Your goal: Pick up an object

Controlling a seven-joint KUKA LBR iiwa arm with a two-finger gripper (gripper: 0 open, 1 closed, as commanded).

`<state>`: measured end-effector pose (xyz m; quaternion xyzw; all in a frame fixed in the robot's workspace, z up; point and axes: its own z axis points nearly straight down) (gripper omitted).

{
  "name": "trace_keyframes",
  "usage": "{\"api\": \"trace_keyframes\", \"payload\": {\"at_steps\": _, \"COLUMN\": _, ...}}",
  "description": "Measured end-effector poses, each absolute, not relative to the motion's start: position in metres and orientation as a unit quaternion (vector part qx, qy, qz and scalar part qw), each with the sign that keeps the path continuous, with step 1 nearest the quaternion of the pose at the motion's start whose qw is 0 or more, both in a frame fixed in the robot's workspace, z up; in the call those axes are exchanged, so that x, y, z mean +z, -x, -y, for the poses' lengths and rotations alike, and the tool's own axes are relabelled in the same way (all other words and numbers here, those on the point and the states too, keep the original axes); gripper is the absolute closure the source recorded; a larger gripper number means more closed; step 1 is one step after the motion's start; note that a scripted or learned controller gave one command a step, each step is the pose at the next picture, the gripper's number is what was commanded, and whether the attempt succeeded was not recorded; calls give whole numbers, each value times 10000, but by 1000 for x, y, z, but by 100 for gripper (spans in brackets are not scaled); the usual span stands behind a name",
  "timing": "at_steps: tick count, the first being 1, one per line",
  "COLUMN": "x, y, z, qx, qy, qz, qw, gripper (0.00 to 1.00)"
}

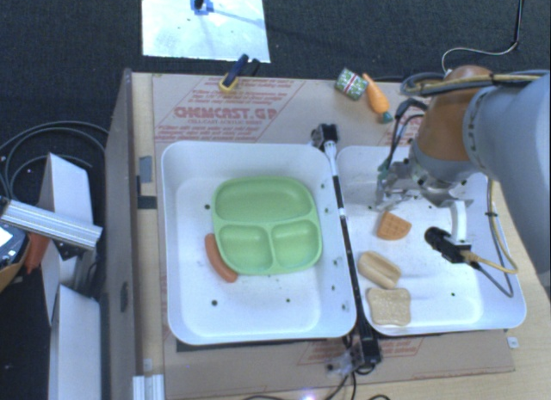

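Camera view: two-finger metal gripper (398, 190) hangs low in the right white bin (495, 291), its tips blurred, so its grip cannot be judged. Just at its 6 o'clock lies a tan waffle-like wedge (393, 225), long axis roughly 2-to-8 o'clock.

The tool (398, 190) is too small and cluttered with cables to tell how its fingers stand. The grey arm (508, 140) runs off the right edge. The sausage (219, 258) lies partly tucked under the green plate (265, 222).
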<state>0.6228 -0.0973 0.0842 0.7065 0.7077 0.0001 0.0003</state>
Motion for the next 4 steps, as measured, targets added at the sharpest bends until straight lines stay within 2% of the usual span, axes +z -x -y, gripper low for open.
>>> {"api": "trace_keyframes", "payload": {"at_steps": 1, "x": 85, "y": -669, "z": 107, "qx": 10, "qy": -7056, "qz": -7086, "qw": 15, "gripper": 0}}
{"api": "trace_keyframes", "payload": {"at_steps": 2, "x": 84, "y": -595, "z": 146, "qx": -1, "qy": -7068, "qz": -7075, "qw": 7, "gripper": 0}}
{"api": "trace_keyframes", "payload": {"at_steps": 3, "x": 85, "y": -620, "z": 94, "qx": 11, "qy": -7057, "qz": -7085, "qw": 7, "gripper": 0}}
{"api": "trace_keyframes", "payload": {"at_steps": 4, "x": 85, "y": -669, "z": 89, "qx": 11, "qy": -7055, "qz": -7087, "qw": 15, "gripper": 0}}
